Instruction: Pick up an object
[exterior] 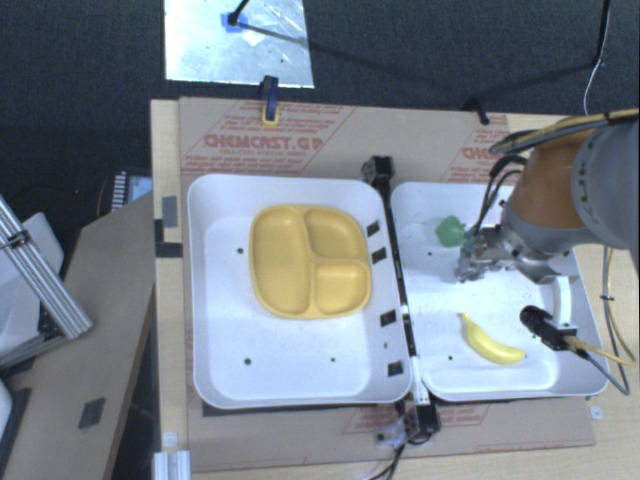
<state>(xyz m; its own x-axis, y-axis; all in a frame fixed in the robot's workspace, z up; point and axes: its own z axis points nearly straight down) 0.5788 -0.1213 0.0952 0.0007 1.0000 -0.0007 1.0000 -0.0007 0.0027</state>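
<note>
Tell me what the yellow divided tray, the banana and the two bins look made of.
Yellow divided tray: likely moulded plastic, smooth, soft sheen. Banana: uniform yellow with a glossy highlight, possibly a plastic replica; cannot confirm. Left bin and right bin: white, thin rounded walls, probably formed plastic.

1. A yellow divided plate (308, 261) lies in the left bin (225, 368).
2. A brown board (330, 138) is under both bins.
3. A shiny metal sheet (237, 28) lies on the dark floor behind.
</note>
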